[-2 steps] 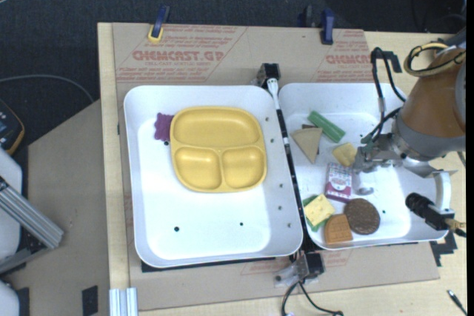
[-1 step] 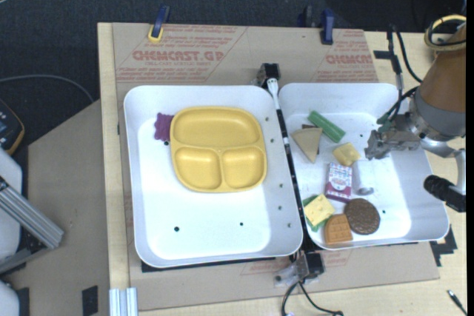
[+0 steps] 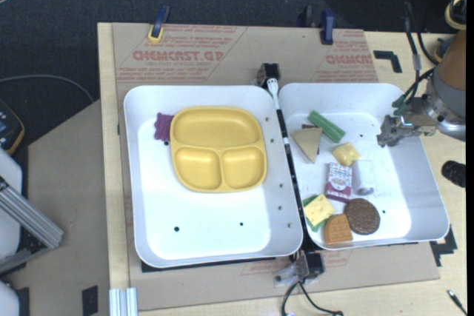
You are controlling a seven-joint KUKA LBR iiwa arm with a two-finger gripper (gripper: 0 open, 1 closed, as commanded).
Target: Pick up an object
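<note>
From my seat I see the table [image 3: 222, 48] carrying two shallow white bins side by side. The left bin [image 3: 207, 237] holds a yellow divided tray [image 3: 218, 148] toward its 12 o'clock half, with a small purple piece [image 3: 162, 126] touching the tray's 9 o'clock edge. The right bin [image 3: 422, 196] holds the pickable items, clustered in its left half. The arm [image 3: 453, 81] comes in at 3 o'clock, and the gripper [image 3: 387, 135] hangs over the right bin's 3 o'clock side, well apart from the items; nothing sits between its fingers, though at this slant I cannot tell how wide they stand. Going down in size: a brown round cookie [image 3: 363, 216] lies near the bin's 6 o'clock edge, with an orange waffle-like square [image 3: 338, 230] touching it at 8 o'clock. A green stick [image 3: 326, 126] lies tilted near 12 o'clock, a tan wedge [image 3: 308, 143] just beside it at 7 o'clock. A red and white packet [image 3: 339, 181] sits mid-bin, a pale, possibly clear, item [image 3: 365, 176] just at its 3 o'clock. A yellow cheese piece [image 3: 319, 210] with a green edge lies at the packet's 7 o'clock, and a small yellow lump [image 3: 345, 154] sits at its 12 o'clock.
</note>
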